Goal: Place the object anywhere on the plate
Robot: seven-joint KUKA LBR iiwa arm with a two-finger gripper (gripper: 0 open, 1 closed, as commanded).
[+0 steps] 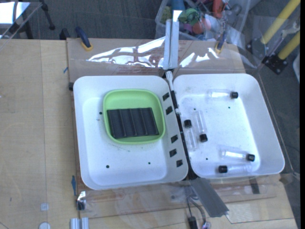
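We see a green plate (134, 98) in the left bin (90, 142), and a dark ridged block (132, 122) lies flat on it. The right bin (259, 123) holds clear little tubes with black caps (five, as far as we can count), like the tube (222, 95) near the back. They lie well apart from the plate

Plate (135, 99) in left bin (90, 142)
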